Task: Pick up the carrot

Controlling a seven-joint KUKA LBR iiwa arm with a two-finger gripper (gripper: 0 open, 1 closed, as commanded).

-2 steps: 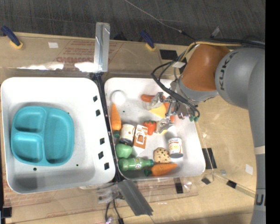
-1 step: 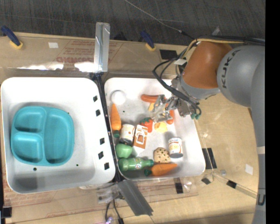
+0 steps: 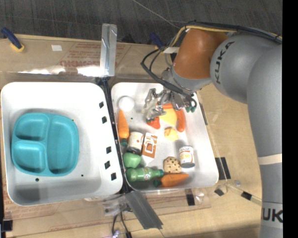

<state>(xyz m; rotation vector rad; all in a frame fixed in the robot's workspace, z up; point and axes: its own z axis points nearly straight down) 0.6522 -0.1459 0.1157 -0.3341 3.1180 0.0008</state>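
- Reaching in from the right, the grey arm [image 3: 238, 58] bears "KUKA" in dark letters on its wrist housing; part of the same lettering, "KU", shows low on the right.
- Gripper [image 3: 154, 108] sits low over the upper middle of the right bin [image 3: 208, 148], above a cluster of orange and yellow toy food; how far its claw is parted, or whether it has hold of anything, I cannot tell.
- One carrot [image 3: 122, 124] lies lengthwise against the right bin's left wall, apart from the gripper.
- A second carrot-like orange piece [image 3: 174, 179] lies along the bin's front wall, beside a cookie [image 3: 172, 164].
- Small jar [image 3: 186, 156] and tin [image 3: 135, 142] carry labels too small to read; an orange carton [image 3: 149, 145] shows a white mark, illegible.
- Green bottle [image 3: 144, 174] lies at the front left corner.
- Left bin [image 3: 20, 93] holds a teal divided tray [image 3: 44, 143].
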